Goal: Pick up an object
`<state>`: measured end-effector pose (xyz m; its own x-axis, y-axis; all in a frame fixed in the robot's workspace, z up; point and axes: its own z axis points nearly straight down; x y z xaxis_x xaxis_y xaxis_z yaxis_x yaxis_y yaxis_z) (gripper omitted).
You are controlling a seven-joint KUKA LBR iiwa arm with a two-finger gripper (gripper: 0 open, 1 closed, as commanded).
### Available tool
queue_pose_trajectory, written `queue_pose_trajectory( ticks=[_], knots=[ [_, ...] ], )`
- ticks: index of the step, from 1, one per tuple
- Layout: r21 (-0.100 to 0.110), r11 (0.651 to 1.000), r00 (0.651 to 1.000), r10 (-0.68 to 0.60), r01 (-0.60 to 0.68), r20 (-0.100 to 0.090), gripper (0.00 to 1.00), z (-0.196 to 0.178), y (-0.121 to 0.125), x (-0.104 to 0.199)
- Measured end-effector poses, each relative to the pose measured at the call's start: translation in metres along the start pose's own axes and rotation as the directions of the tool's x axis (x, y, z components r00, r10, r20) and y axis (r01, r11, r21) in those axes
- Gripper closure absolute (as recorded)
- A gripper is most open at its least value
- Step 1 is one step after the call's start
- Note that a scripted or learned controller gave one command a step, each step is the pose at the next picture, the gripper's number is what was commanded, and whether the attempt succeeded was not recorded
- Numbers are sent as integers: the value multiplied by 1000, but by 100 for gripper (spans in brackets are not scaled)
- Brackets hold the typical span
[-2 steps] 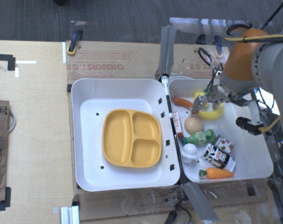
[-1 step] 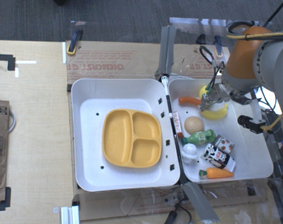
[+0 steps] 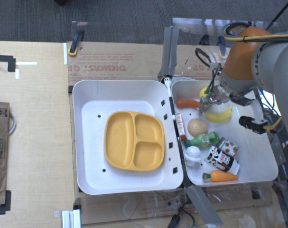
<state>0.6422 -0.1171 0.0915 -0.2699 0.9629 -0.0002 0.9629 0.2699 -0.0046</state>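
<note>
We are seeing one yellow divided plate (image 3: 134, 140) lying in the left bin (image 3: 87, 127). In the right bin (image 3: 257, 165) we are counting two carrots, one banana (image 3: 218, 114), one egg (image 3: 197, 126), one green bottle (image 3: 203, 139). The gripper (image 3: 211, 99) is hovering over the banana at upper right; its opening we cannot tell.

Two white bins sit on the counter: the left bin (image 3: 82, 141) and the right bin (image 3: 257, 170). The left one holds one yellow divided plate (image 3: 134, 140). The right one holds two carrots (image 3: 187, 103) (image 3: 220, 176), one banana (image 3: 218, 114), one egg (image 3: 197, 126), one green bottle (image 3: 203, 139), one white bulb-shaped piece (image 3: 192, 154) and one cow-patterned carton (image 3: 222, 157).
</note>
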Motion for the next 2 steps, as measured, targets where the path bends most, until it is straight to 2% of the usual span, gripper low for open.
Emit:
queue_pose_trajectory(
  ticks=[1,2],
  knots=[
    [-4,994,994,-112,112,1,100,-35,-82,1],
    [-5,1000,1000,19,-19,2,100,-144,-40,8]
  ],
)
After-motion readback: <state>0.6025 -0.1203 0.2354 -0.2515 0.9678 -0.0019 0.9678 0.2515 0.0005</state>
